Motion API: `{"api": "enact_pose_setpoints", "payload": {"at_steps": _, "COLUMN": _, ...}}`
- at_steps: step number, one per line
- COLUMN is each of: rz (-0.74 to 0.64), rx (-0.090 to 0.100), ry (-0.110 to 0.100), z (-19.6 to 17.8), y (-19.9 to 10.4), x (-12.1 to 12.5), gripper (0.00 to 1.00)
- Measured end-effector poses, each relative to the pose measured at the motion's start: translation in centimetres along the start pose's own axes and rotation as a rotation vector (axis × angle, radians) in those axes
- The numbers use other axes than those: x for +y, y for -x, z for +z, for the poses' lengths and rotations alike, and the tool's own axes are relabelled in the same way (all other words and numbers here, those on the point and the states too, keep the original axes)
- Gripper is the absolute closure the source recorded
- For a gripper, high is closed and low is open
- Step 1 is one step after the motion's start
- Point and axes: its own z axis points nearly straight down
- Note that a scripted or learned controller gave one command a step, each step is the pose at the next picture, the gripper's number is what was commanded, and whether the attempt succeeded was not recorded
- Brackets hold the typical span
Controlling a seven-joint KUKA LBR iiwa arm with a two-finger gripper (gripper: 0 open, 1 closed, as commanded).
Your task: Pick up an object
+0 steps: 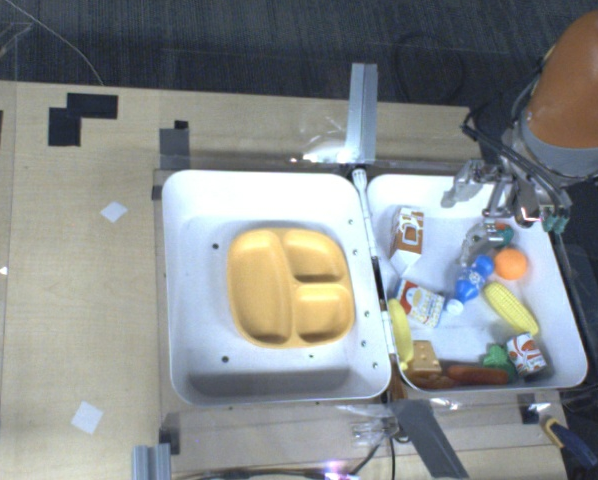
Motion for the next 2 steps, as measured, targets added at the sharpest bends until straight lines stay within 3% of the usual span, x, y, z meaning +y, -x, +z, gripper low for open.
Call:
{"api": "enact_pose_setpoints", "payload": {"at_steps": 1, "rz": -0.011, "rx": 0.012, "ry": 0.001, "z": 16.4, "y": -3.4, "x": -7.0, "gripper": 0.00}}
{"api": "enact_pose_setpoints", "payload": {"at_steps": 2, "rz": 0.073, "rx": -0.004, "ry": -0.002, "z": 18.0, "y": 3.7, "x": -12.3, "gripper": 0.00}}
